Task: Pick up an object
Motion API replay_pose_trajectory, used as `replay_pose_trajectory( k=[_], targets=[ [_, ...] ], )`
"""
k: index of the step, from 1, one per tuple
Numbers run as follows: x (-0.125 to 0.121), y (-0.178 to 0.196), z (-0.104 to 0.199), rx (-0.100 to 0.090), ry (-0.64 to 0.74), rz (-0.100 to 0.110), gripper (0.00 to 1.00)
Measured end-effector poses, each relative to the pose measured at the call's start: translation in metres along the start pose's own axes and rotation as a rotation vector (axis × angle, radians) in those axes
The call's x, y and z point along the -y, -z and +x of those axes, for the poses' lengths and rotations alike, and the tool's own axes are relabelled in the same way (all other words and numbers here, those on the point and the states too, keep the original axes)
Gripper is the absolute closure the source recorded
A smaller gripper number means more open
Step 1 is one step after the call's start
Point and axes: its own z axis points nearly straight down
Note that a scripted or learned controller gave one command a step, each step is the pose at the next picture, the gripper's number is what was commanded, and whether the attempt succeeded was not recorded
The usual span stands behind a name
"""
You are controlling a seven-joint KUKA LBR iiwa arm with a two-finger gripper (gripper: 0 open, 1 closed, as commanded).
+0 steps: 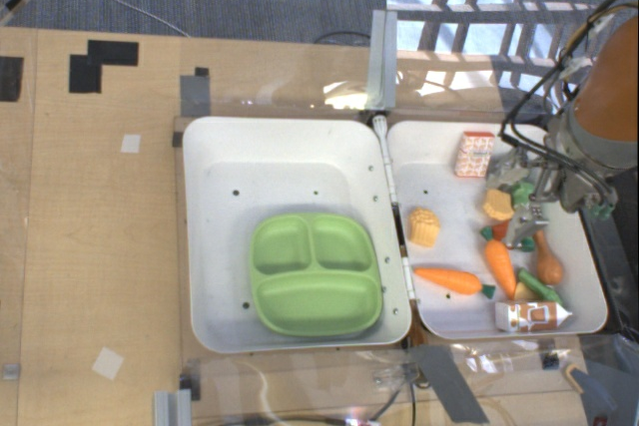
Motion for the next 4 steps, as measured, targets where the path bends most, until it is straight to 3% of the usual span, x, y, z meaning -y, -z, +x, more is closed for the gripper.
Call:
replay_pose_trajectory(
  k=[1, 2, 3, 4],
  targets=[
    [-0.025, -0.122, -0.002, -0.012, -0.065, -0.003, 0.00],
    [-0.025, -0.105, -0.008, 0.007, -0.058, -0.001, 1.00],
    [-0.029, 0.038, -0.018, 0.014, -0.098, 0.001, 1.00],
    [-0.031, 0.046, -0.019, 0.014, -0.092, 0.000, 1.00]
  ],
)
